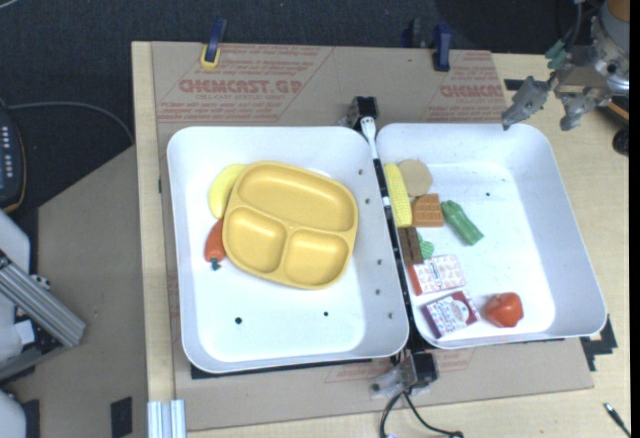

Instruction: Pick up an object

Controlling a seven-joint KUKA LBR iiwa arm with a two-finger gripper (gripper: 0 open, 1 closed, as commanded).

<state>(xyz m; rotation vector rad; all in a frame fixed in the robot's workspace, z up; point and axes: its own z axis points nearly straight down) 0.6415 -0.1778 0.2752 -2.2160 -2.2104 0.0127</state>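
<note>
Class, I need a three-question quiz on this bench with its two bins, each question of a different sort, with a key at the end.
1. True or false: the yellow tray lies in the right bin.
2. Which thing lies nearest the right bin's front right corner? A. corn B. tomato C. green pepper
3. Fill in: the claw hangs open above the right bin's ____ right corner.

Key
1. False; it lies in the left bin.
2. B.
3. Far.
</note>
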